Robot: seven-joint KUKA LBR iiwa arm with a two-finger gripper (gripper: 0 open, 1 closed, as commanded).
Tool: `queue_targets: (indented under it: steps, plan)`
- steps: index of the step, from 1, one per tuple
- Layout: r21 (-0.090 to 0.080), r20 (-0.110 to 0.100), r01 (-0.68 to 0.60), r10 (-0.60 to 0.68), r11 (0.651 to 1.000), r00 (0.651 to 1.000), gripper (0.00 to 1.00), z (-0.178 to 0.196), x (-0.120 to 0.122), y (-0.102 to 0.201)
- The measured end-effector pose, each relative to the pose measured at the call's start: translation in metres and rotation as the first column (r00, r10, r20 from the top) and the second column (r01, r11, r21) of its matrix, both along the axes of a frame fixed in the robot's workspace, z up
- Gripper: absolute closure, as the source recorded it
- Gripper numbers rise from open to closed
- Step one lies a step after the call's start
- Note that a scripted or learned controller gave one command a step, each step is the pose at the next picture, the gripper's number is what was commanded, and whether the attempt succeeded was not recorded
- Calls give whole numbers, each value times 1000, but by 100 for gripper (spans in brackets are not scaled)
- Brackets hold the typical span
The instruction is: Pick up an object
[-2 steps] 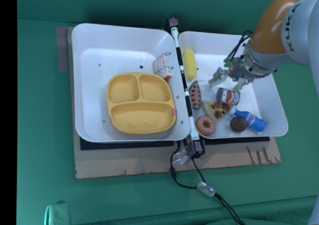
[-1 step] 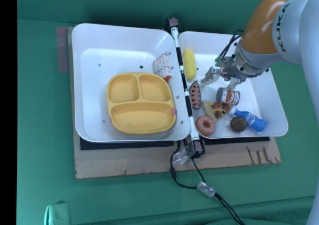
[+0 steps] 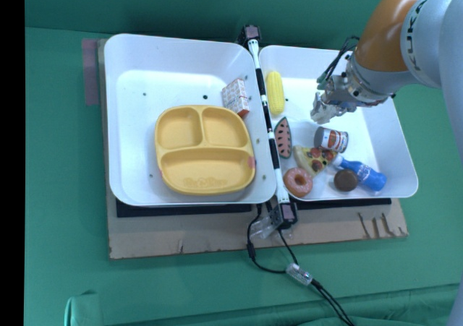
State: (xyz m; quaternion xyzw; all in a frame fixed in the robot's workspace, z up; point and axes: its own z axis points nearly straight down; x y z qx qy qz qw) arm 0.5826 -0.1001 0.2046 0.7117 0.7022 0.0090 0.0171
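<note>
The one readable marking is the brand name KUKA, in dark capital letters running down the pale grey casing of the robot arm [image 3: 434, 28] beside its orange band; print on the small red-and-white carton [image 3: 236, 95] and the labelled tin can [image 3: 330, 139] is too blurred to read

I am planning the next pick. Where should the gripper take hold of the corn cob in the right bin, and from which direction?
Probably grip the corn cob across its middle, coming straight down from above. It lies flat with its long axis parallel to the divider, so the narrow width is what the gripper can span. Its left side sits close to the divider, leaving little room there; the right side has bare bin floor.
</note>
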Motion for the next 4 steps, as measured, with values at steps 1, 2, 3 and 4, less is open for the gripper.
queue_targets:
  steps: [1,2,3,4]
  plan:
    - [4,-24,-5,6,1000,1000,100,113,-16,-55]
    - [4,-25,-5,5,1000,1000,0,113,-16,-55]
    - [9,-30,-8,8,1000,1000,0,10,3,0]
    - [10,-34,-12,12,1000,999,0,-17,116,-8]
